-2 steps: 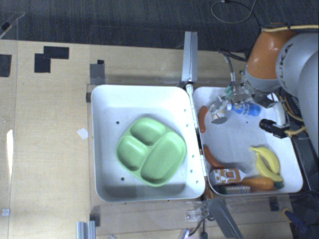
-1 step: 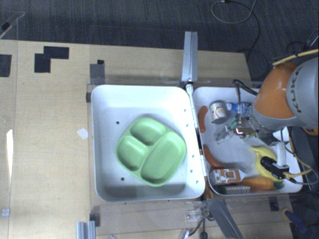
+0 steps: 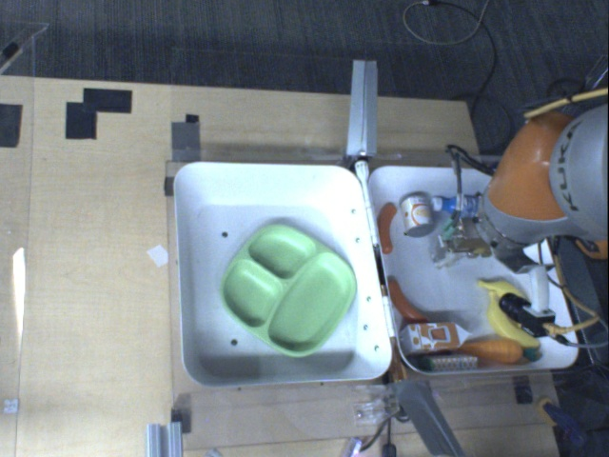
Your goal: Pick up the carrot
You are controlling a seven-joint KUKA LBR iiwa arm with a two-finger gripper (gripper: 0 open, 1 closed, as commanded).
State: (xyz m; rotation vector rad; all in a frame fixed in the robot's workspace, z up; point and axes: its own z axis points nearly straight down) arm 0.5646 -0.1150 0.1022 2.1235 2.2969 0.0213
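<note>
Wooden counter [image 3: 95,284] bears two bins; the claw [image 3: 463,244], grip state unclear, hovers well apart from the orange tapered carrot [image 3: 490,351], whose crowding yellow banana [image 3: 502,310] risks a mis-grab.

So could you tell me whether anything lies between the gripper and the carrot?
Nothing visible does. The gripper hangs over bare floor of the right bin; the carrot lies at the near wall, with the banana touching it on the right.
</note>
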